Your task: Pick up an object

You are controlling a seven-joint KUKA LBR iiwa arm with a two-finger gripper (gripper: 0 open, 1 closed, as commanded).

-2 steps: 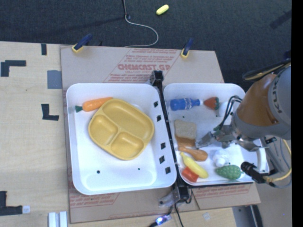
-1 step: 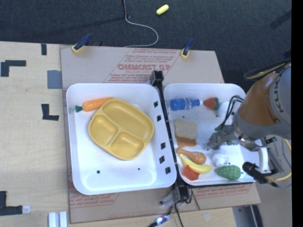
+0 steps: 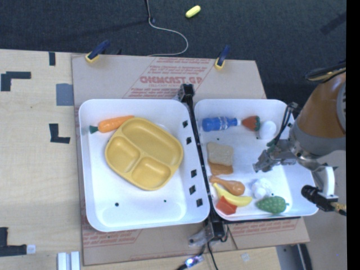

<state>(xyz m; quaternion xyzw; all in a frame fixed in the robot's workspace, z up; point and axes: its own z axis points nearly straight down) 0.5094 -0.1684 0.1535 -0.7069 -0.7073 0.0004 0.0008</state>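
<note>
**Gripper Poised Over Crowded Right Bin**

We see the gripper (image 3: 263, 165) low in the right bin (image 3: 247, 104), near a white object (image 3: 261, 188) and a green one (image 3: 272, 204); whether it is apart or together we cannot tell. Its nearness suggests either is the target. A yellow tray (image 3: 144, 153) fills the left bin (image 3: 90, 151).

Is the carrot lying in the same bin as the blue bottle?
No. The carrot lies in the left bin beside the yellow tray, while the blue bottle lies in the right bin.
</note>
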